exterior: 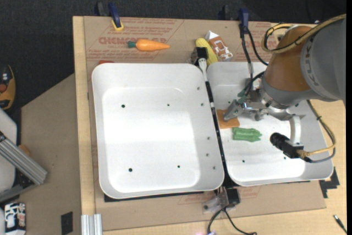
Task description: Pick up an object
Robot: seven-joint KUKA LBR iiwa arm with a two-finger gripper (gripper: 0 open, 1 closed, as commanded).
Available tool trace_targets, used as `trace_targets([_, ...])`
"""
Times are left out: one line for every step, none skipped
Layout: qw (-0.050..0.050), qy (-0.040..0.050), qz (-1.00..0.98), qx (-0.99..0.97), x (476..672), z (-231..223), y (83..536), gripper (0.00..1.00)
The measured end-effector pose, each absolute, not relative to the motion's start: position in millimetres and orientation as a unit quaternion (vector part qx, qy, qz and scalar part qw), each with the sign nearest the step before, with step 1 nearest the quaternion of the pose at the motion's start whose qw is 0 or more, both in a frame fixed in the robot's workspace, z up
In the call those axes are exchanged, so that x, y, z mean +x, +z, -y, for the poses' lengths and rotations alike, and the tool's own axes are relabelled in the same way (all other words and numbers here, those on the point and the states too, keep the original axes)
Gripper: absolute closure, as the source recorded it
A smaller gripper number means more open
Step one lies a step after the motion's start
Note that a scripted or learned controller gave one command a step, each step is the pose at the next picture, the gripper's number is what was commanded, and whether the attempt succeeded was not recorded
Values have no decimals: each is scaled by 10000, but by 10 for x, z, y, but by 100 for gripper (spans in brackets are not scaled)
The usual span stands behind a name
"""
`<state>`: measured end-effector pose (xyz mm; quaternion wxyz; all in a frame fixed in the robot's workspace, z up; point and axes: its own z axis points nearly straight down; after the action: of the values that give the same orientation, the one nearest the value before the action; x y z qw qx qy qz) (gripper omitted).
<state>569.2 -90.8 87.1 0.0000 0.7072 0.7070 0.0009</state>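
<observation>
Clearly, the risk at this moment is in the right bin (258, 170), where the arm (308, 66) reaches in from the right and the hand (237, 109) hangs low over the left part of that bin. Two things lie close to it: an orange flat piece (226, 120) just beside the wall between the bins, and a green object (246, 135) a little below and to the right of it. The metal tip of the hand seems to touch or cover the upper edge of the orange piece, but we cannot tell if the fingers are apart or together, and we see nothing clearly held between them.

We think several things could go wrong. The orange piece lies flat and near the bin wall, so the fingers may slide over it or strike the wall and close on nothing. Also the two objects are near each other, so a closing hand could push the green one away or catch both badly. The black cable (248, 58) runs across the bin near the wrist and could pull on the hand when it lifts.

The left bin (151, 124) is well apart from this action. On the desk (88, 63), behind the bins, lie a toy carrot (149, 45) and a yellow object (204, 47), both out of reach of this try.
</observation>
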Motion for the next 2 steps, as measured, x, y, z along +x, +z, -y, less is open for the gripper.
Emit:
trace_targets([61, 76, -7105, 7037, 6532, -171, 1933, 0])
trace_targets([17, 10, -7077, 7065, 6484, -110, 1958, 100])
